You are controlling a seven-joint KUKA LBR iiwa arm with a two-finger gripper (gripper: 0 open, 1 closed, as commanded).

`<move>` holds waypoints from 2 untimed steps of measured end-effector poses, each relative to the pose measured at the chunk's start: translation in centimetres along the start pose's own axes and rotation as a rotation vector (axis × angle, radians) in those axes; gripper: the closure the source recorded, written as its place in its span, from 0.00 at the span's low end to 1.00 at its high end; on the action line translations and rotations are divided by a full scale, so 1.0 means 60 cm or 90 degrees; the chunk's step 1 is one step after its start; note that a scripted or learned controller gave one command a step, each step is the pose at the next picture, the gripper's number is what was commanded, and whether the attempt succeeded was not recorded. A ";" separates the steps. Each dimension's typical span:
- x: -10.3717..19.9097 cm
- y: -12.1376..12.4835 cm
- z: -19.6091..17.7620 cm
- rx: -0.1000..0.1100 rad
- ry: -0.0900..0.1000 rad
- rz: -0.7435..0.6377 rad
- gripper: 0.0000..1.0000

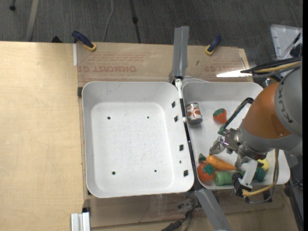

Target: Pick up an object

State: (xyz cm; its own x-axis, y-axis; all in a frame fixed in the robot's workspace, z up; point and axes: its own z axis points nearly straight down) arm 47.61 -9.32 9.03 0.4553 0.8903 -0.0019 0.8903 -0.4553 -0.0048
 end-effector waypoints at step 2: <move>0.122 0.277 -0.003 -0.001 -0.001 -0.009 0.00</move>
